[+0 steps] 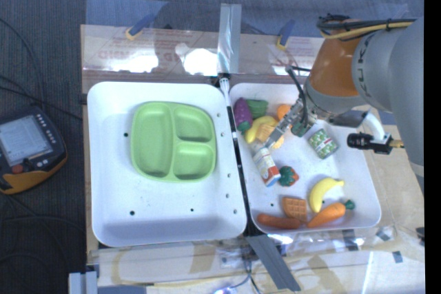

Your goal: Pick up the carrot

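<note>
The carrot (326, 214) is orange with a green top and lies near the front right corner of the right bin (365, 175), just below a yellow banana (324, 192). My gripper (277, 137) hangs over the upper middle of that bin, above a yellow toy fruit (260, 127) and a small bottle (265, 165). It is well up and to the left of the carrot and apart from it. I see nothing held in it.
Around the carrot lie a waffle (294, 206), a sausage (278, 222) and a red-and-green berry (288, 176). A can (322, 143), a purple eggplant (242, 112) and an orange piece (283, 111) lie farther back. The left bin (110, 210) holds a green divided plate (172, 141).
</note>
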You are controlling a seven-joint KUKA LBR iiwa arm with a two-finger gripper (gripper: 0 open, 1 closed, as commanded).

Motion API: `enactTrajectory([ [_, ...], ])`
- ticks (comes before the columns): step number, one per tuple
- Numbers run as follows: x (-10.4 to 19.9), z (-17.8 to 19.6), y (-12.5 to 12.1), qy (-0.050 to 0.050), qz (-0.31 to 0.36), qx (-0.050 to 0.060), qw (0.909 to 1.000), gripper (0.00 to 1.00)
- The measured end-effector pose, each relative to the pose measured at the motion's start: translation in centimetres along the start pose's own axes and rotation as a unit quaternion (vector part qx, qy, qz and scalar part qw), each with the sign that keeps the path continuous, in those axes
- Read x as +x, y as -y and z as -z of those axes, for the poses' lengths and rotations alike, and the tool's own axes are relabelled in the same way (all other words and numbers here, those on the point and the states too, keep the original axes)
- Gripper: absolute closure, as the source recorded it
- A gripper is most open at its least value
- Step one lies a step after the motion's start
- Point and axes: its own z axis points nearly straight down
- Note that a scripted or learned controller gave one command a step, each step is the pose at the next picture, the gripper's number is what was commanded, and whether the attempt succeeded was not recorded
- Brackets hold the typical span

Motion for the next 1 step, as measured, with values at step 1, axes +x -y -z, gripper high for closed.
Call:
enactTrajectory([
  [1,1.52,7.48,-5.42,-0.011,-0.123,0.009,0.9922,1.00],
])
